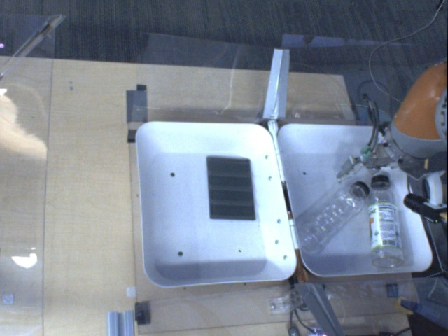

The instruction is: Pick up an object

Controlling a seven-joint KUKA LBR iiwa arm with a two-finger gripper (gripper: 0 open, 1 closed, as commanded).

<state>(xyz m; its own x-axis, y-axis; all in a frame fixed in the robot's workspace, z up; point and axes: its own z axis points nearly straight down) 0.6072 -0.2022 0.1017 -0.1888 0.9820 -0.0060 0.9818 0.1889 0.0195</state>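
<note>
Arm: grey with an orange band (425, 110), reaching in at the right edge over the right bin (318, 142)
Gripper (369, 161): above the right bin's far side, near the bottle caps; whether the claw is apart or together cannot be told
Right bin: a clear plastic bottle (327, 218) lying slantwise; a labelled clear bottle (385, 231) just beside it, cap toward the gripper
Left bin (161, 187): a dark ribbed rectangular block (231, 187) near its middle

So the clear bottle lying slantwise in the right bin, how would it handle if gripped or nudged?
The clear bottle looks empty, so probably light. Lying on its side, it would likely roll if nudged. Its smooth, thin-looking wall might slip or dent between fingers.
</note>
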